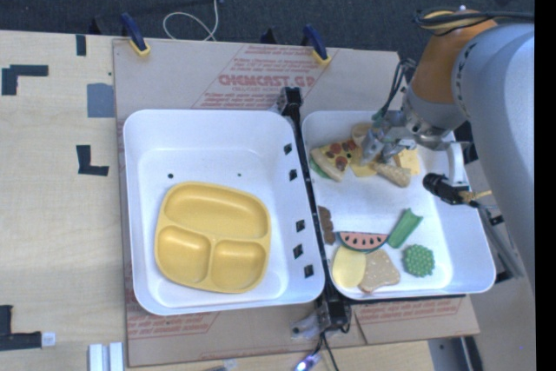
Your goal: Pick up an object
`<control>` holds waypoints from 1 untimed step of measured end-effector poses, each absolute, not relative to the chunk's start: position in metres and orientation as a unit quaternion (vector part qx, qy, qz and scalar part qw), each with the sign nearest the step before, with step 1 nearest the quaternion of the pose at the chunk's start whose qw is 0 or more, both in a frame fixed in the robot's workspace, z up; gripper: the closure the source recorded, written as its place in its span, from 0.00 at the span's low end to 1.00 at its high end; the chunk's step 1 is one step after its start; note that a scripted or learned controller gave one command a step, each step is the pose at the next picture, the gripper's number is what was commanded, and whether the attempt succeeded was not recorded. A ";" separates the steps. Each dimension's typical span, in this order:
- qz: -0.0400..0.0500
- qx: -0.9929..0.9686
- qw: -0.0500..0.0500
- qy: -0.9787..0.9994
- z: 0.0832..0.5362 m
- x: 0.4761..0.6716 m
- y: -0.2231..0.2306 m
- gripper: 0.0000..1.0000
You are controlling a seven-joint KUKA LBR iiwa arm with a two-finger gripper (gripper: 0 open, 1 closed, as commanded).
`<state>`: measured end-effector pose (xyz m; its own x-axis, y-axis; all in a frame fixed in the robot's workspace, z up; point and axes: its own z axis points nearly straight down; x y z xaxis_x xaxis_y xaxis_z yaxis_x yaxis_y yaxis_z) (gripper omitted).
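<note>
Clutter is the main hazard: the hand [380,143] sits low in the right bin [452,274], down among a tight heap of toy food at the bin's far end. Just beside it lie a pizza slice [333,158], a yellow cheese wedge [407,162] and a tan bread piece [393,176], all touching or overlapping one another. Whether the hand is spread or pressed together cannot be told from this slanted view, and nothing can be seen pinched in it, so no pick can be credited yet.

Likely failures follow from the crowding. Closing on the heap could catch two pieces at once, or nudge a flat slice aside so it slips out on the lift. Thin pieces lying flat on the bin floor give little edge to grip.

Well apart, near the front, lie a watermelon slice [362,240], a green pepper stick [404,228] and a green round piece [419,260]. The yellow divided plate [212,235] rests alone in the left bin [139,143].
</note>
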<state>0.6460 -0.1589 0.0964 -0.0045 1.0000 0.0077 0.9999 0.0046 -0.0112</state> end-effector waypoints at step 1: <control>0.002 -0.706 0.003 -0.708 0.135 0.668 -0.115 1.00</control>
